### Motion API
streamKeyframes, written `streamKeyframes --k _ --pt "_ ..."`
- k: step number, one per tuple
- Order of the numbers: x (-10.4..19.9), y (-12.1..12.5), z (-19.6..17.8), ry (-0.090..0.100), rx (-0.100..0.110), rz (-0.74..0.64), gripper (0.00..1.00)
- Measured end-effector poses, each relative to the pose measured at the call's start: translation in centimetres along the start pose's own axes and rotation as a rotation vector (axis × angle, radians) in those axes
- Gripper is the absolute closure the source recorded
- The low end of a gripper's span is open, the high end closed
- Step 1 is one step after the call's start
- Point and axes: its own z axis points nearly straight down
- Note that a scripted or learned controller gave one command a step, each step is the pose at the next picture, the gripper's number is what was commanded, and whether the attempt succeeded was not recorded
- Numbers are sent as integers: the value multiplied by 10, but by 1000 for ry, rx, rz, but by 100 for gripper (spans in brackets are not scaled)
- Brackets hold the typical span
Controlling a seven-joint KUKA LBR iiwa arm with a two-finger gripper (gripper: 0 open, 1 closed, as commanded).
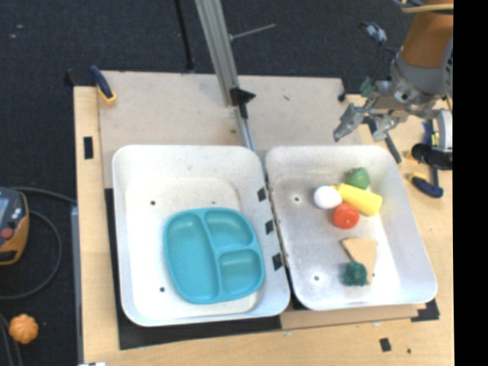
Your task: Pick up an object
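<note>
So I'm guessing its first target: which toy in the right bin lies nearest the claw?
The green toy, at the cluster's far end, closest to the claw.

Below-left of the gripper, five food pieces are lying in the right bin; a divided plate is sitting in the left bin.

floor: dark carpet | bench: pale wood | post: aluminium, upright
</note>
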Motion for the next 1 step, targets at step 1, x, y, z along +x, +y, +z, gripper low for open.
streamKeyframes --k 1 --pt "-5 -1 62 0 5 2 0"
